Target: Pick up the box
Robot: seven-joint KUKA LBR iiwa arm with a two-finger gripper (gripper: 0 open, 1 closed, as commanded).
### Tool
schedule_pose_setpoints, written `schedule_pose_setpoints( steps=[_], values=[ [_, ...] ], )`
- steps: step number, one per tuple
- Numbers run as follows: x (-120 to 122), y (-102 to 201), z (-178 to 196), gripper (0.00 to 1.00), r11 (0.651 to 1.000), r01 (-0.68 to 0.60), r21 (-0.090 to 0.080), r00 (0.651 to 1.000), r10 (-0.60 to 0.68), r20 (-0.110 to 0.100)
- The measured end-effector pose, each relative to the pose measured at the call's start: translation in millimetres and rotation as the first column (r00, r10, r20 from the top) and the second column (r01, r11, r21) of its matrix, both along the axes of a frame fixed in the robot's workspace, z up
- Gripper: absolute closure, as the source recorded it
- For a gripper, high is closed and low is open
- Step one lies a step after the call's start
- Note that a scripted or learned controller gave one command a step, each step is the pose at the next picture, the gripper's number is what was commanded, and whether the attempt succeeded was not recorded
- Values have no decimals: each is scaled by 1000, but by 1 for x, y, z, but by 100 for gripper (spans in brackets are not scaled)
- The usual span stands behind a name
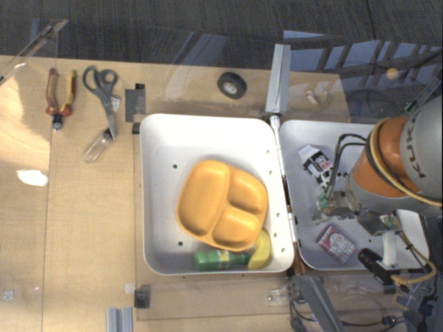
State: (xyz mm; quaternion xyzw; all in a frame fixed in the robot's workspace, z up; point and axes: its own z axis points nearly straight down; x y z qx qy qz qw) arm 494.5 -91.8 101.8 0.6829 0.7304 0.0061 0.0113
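In the right bin (304,254), a small flat box (336,242) with a reddish printed face lies tilted near the front wall. The arm (401,164), grey with its orange band, hangs over the same bin from the right, and its wrist end sits just above and slightly left of the box, around a tangle of cables. The jaws (337,209) are hard to make out amid that hardware, so I cannot tell whether they are spread or pressed together, nor whether they touch the box; nothing is seen between them. A second small carton (317,163) with black and white print lies farther back in the bin, partly behind a cable. The arm's bulk hides the bin's right half.

In the left bin (159,185), a yellow divided tray (223,204) lies upside down, covering part of a green bottle (220,259) and a yellow fruit-like object (260,253). On the counter (69,241) behind lie scissors (104,95), pliers (59,97) and a tape roll (232,84).
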Motion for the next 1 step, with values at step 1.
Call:
schedule_pose_setpoints(
  steps=[1],
  values=[
    [0, 0, 0, 0, 1000, 0, 0, 1000, 0, 0]
  ],
)
